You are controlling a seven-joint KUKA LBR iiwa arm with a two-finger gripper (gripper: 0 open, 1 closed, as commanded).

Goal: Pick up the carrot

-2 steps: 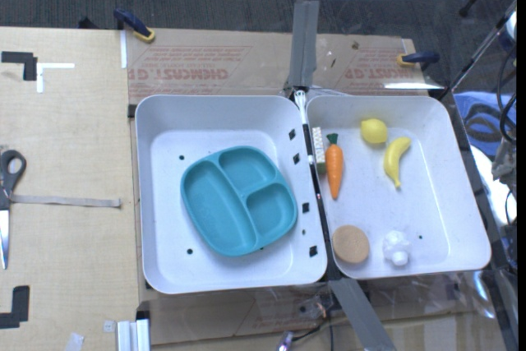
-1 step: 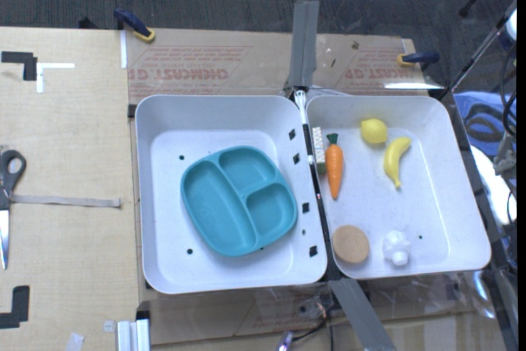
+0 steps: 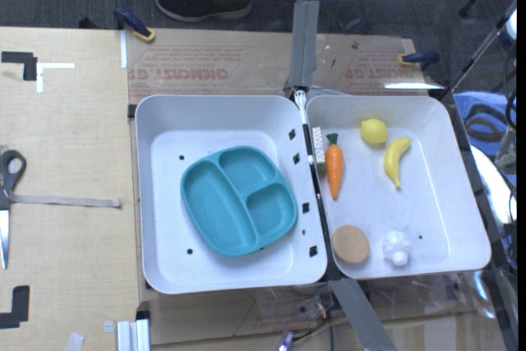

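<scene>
An orange carrot (image 3: 334, 168) with a green top lies in the right bin (image 3: 460, 177), close against that bin's left wall, its tip pointing toward the front. It lies flat and nothing touches it.
A lemon (image 3: 374, 131) and a banana (image 3: 396, 159) lie behind and right of the carrot. A tan round disc (image 3: 351, 244) and a small white object (image 3: 397, 247) sit near the right bin's front. The left bin (image 3: 156, 201) holds a teal divided plate (image 3: 238, 199). Scissors (image 3: 8, 185) lie on the bench at far left.
</scene>
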